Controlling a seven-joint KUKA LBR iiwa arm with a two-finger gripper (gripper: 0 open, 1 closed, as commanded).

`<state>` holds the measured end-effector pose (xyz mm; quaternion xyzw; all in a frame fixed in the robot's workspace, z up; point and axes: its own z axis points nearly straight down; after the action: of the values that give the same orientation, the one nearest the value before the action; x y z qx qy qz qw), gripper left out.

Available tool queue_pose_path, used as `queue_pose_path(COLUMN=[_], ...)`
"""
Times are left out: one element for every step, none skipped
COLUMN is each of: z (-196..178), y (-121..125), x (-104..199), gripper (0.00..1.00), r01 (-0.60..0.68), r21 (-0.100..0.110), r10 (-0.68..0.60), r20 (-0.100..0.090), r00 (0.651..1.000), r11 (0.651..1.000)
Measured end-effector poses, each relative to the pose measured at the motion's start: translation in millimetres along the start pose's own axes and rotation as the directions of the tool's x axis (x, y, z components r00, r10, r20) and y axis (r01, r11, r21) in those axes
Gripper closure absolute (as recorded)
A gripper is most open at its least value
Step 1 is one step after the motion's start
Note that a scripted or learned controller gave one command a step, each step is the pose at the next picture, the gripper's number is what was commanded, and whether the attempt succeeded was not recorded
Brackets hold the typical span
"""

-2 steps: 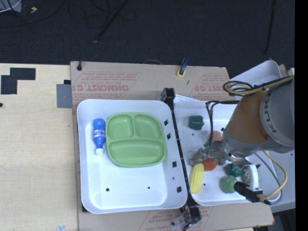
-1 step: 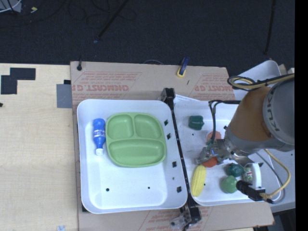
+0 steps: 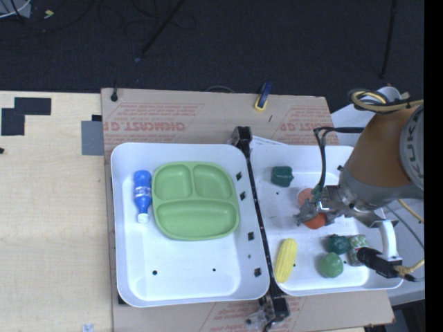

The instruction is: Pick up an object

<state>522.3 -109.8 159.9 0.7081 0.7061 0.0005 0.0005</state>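
Two shallow white plastic bins side by side on the bench. In the left bin (image 3: 131,268): a green sectioned plastic plate (image 3: 195,200) with a small blue bottle (image 3: 142,195) just beside its left edge. In the right bin (image 3: 304,286): grey two-finger gripper (image 3: 309,213) low over the middle, reaching in from the right. Directly at the fingertips, touching or partly under them, a small round orange-red toy (image 3: 310,203). Whether clenched on it or released, cannot tell. Elsewhere: dark green pepper-like toy (image 3: 281,176) near the back, yellow corn cob (image 3: 285,259) at the front left, round green ball (image 3: 331,265) and dark teal lump (image 3: 338,243) at the front right.
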Motion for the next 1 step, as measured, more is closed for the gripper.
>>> queue_pose_path(z=[-52.5], y=[7.1], x=[-9.6], gripper=[1.0], r01=[0.002], r21=[-0.001], r10=[-0.002], r20=[0.001], r00=[1.0], r11=[1.0])
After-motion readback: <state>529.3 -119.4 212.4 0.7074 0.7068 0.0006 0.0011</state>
